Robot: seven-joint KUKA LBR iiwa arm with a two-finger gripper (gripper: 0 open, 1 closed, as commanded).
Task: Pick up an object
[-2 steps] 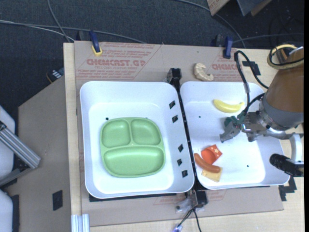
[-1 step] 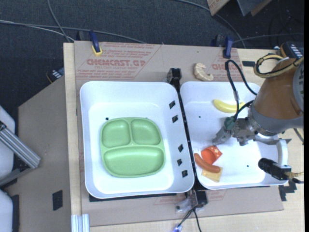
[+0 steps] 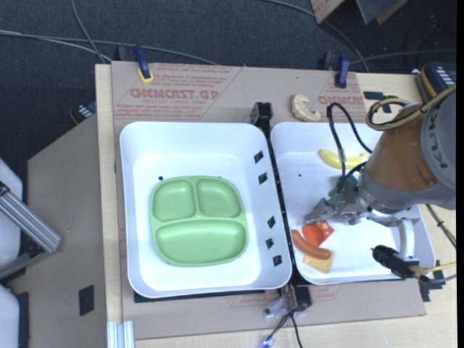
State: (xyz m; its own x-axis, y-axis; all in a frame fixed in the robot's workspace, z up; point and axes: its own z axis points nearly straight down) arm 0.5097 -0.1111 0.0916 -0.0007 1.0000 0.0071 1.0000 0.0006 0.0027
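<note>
a cardboard-covered bench [image 3: 181, 85] on dark carpet carries two white bins; the left bin [image 3: 138, 158] has a green divided plate [image 3: 198, 220]. in the right bin [image 3: 297, 158], the gripper [image 3: 322, 212] hangs just above a red-orange toy [image 3: 313, 238], near a banana [image 3: 341, 158] partly hidden by the arm. i cannot tell how the fingers stand.

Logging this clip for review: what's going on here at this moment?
The arm reaches into the right bin, its gripper low over a small pile of toy food: a red piece, a hot dog. A banana lies further back. Nothing is visibly held. The left bin holds a green divided plate.
</note>
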